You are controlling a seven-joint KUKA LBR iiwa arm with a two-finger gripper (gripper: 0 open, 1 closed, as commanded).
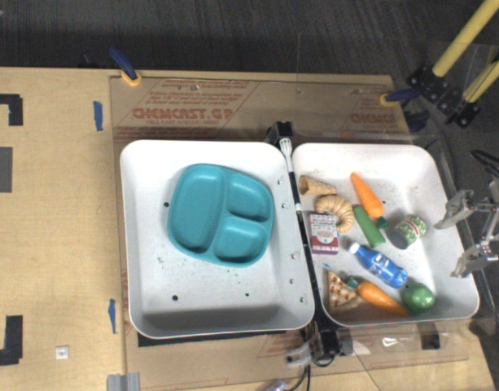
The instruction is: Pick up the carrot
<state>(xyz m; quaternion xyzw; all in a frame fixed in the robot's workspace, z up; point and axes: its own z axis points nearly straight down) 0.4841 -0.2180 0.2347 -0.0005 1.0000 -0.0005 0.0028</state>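
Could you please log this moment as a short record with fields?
left bin: holds a teal divided tray
right bin: holds two carrots, a blue bottle, a small carton and other toy food
upper carrot: lies at a slant near the bin's middle
lower carrot: beside a green ball
pincer: at the right bin's right rim, holding nothing visible

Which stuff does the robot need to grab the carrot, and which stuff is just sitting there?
For the job:
carrot
gripper
right bin

Just lying about:
second carrot
teal tray
blue bottle
green ball
small can
left bin
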